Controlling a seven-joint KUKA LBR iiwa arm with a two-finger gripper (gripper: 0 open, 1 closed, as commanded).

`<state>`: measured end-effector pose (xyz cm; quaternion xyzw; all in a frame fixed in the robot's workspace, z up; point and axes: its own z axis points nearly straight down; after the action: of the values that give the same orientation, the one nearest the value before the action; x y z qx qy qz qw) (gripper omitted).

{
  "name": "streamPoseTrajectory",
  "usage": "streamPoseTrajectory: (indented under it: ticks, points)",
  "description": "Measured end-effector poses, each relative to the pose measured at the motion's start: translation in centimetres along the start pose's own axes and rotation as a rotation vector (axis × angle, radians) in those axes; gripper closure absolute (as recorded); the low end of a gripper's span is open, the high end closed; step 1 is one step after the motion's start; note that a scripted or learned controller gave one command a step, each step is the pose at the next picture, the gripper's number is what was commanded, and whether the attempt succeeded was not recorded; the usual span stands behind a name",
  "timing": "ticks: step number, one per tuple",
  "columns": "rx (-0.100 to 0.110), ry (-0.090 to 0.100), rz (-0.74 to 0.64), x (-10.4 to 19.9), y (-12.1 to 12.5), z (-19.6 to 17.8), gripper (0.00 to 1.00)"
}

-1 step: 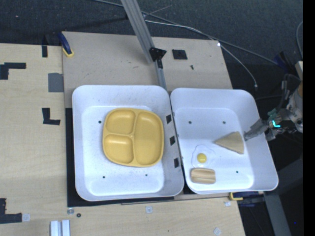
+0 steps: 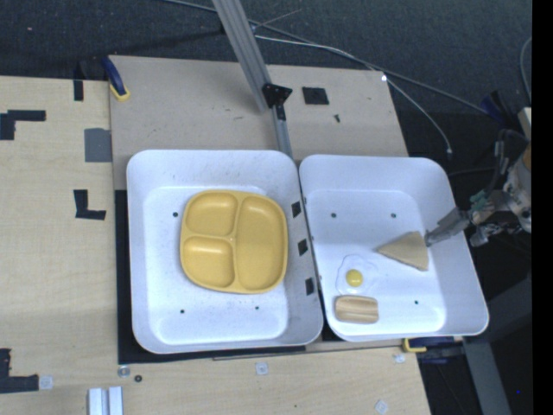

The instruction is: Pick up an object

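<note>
We see a grey metal pole [image 2: 244,41] crossing the bench [image 2: 52,180], plus a blue-and-yellow clamp [image 2: 115,78].

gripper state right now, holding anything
Gripper: at the right bin's right side, tip beside the tan wedge; whether it holds anything cannot be told.

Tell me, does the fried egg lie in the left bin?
No, the fried egg lies in the right bin, near the bread roll.
</note>
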<state>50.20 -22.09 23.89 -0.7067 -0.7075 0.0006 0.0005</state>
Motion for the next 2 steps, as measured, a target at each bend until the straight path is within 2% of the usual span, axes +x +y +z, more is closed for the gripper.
streamPoseTrajectory:
  ticks: [2]
  points:
    - [0.006, 0.002, 0.0, 0.1, 0.1, 12.6, 0.0]
